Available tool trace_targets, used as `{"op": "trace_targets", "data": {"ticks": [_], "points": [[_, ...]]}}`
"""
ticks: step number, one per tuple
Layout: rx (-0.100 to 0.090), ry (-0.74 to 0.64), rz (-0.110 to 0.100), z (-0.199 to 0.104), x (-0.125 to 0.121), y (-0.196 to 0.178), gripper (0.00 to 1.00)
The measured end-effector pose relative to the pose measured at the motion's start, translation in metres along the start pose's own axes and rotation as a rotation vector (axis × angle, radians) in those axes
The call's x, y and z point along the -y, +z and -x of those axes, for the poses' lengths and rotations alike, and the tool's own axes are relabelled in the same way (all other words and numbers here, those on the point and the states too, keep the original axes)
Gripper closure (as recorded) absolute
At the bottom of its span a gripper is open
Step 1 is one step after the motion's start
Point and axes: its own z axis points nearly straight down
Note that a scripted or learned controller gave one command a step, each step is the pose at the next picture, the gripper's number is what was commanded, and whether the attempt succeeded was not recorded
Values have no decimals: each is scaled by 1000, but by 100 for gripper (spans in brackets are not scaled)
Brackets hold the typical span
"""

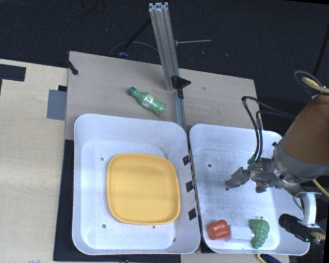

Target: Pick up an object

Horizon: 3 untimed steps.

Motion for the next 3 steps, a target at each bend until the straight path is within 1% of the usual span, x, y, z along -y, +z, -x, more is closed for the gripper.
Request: {"op": "trace_targets", "data": {"ticks": [1,2,3], "points": [[0,1,0,-8,2,46,0],[0,1,0,-9,3,98,0],[0,4,4,-7,2,86,100]]}}
